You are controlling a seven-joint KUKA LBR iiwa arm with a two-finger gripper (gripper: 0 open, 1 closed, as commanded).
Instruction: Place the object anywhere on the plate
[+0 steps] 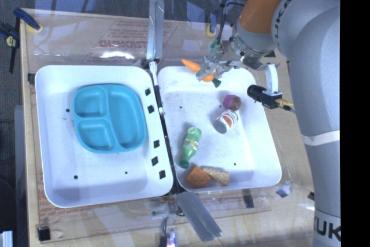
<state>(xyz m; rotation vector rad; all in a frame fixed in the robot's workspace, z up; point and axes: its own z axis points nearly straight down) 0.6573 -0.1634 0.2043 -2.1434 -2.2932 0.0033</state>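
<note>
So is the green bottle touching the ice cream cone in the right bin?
Apart. The camera view shows a strip of white bin floor between the green bottle and the ice cream cone below it.

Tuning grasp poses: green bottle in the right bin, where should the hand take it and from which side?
Probably mid-body, coming straight down. The green bottle lies on its side on the bin floor, long axis running slantwise from cap near the divider up toward the bin's middle. Set the fingers across that axis, at the wide part above the neck. Nothing touches it; the ice cream cone lies just below.
</note>
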